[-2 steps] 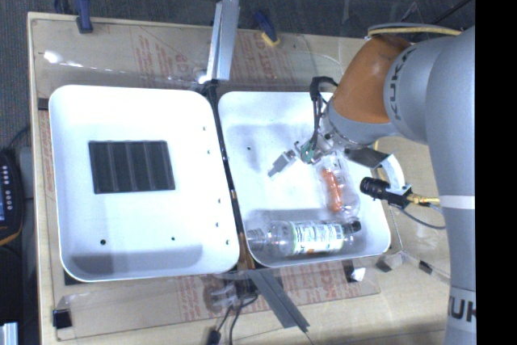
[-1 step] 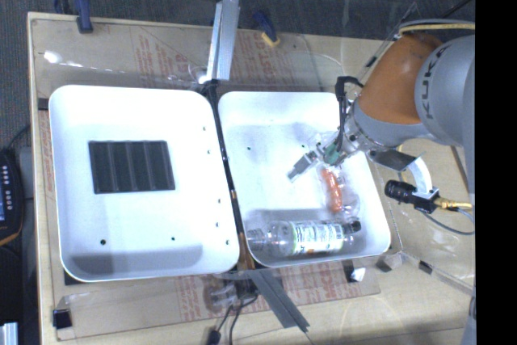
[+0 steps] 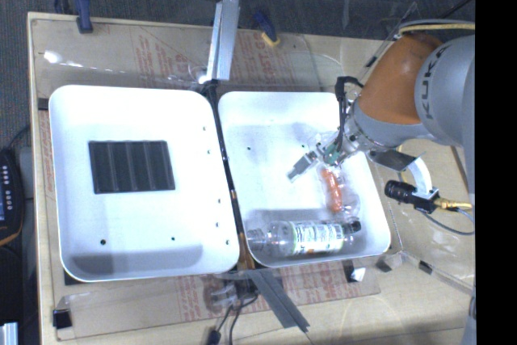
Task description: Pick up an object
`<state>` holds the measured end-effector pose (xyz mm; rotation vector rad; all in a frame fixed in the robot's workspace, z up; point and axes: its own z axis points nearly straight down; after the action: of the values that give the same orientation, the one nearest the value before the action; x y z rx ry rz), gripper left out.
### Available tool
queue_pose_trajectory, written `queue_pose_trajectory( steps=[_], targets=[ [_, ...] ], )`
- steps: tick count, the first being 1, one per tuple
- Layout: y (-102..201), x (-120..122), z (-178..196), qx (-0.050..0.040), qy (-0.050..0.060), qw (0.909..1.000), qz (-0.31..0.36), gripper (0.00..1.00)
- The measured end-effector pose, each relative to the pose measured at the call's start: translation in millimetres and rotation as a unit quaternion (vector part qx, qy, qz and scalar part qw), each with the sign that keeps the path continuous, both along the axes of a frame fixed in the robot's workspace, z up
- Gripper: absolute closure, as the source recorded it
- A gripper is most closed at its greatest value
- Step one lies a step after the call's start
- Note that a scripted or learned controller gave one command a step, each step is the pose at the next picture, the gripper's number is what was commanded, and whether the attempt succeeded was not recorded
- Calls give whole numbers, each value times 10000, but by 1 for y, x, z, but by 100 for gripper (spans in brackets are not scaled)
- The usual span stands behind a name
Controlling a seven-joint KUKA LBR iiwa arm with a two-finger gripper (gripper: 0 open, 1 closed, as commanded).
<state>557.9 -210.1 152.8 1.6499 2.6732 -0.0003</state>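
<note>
Reaching in from the right, the grey arm (image 3: 440, 89) with its orange band is seen bent over the right bin (image 3: 266, 125), its gripper (image 3: 317, 160) lowered toward the middle of that bin's floor. One grey finger (image 3: 300, 166) is seen jutting out to the left, just above the white floor; the second finger is masked by the wrist and its cabling, so whether the hand is released or clenched cannot be told, and nothing is seen clamped in it. An orange object (image 3: 334, 188), apparently wrapped in clear film, is found lying just below and to the right of the gripper, lengthwise toward the near wall; contact between the two cannot be made out. A clear plastic bottle (image 3: 303, 237) with a dark cap is laid on its side along the near wall of the same bin, its cap end close to the orange object. A dark ribbed rectangular block (image 3: 131, 166) is placed flat in the left bin (image 3: 81, 246), well apart from the gripper.
</note>
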Motion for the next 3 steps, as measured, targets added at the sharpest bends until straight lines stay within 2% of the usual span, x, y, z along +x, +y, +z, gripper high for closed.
queue_pose_trajectory(
  steps=[2, 3],
  targets=[
    [-1, 0, 10, -3, -1, 10000, -86, 0],
    [1, -5, 1, 6, 8, 10000, 24, 0]
  ],
)
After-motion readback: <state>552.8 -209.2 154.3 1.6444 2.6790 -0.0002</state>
